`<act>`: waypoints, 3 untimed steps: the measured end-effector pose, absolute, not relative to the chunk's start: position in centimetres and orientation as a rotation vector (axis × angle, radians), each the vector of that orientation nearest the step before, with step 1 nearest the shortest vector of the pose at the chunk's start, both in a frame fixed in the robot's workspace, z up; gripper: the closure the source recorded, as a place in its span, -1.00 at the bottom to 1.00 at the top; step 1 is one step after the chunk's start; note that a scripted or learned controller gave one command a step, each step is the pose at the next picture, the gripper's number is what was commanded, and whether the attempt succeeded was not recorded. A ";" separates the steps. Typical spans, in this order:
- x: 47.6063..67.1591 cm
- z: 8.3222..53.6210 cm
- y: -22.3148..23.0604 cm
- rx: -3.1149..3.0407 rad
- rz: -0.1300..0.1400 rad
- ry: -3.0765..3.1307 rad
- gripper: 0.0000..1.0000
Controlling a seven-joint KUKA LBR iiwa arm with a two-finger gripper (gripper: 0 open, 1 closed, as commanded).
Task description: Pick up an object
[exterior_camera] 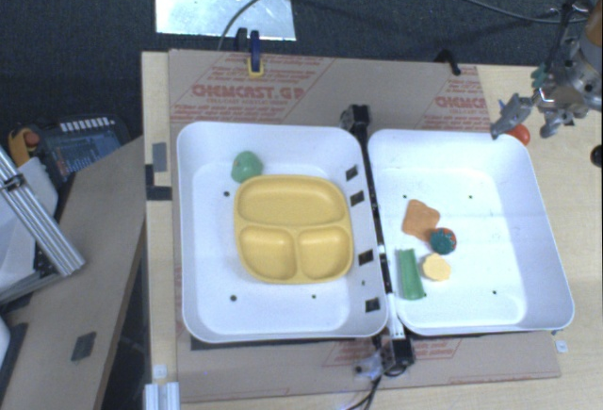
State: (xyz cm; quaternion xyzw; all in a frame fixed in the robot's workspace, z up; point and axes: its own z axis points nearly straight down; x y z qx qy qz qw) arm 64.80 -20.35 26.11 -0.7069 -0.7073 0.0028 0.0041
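Gripper (pixel 529 116): above the right bin's (pixel 528 238) far right corner; finger state cannot be told; nothing seen between them.

Objects, down-left of gripper, well apart from it: orange piece (pixel 420 218), teal-and-red ball (pixel 443 240), yellow disc (pixel 435 268), green stick (pixel 409 273), clustered near the bin's left wall; bare white floor lies between.

Left bin (pixel 203 238), farther left: yellow divided tray (pixel 290 227), green lump (pixel 247 165).

Surface: cardboard sheet (pixel 311 88) on bench.

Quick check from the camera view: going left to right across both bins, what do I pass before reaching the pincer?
Green ball → yellow divided tray → green stick → orange piece → yellow disc → teal-and-red ball → pincer, above the right bin's far right corner.
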 end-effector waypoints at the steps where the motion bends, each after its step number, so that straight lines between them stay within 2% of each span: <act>1: 65.0 26.9 -20.3 -2.219 -0.001 -2.227 -1.00; 3: 64.1 15.0 -20.1 -2.219 0.002 -2.222 -1.00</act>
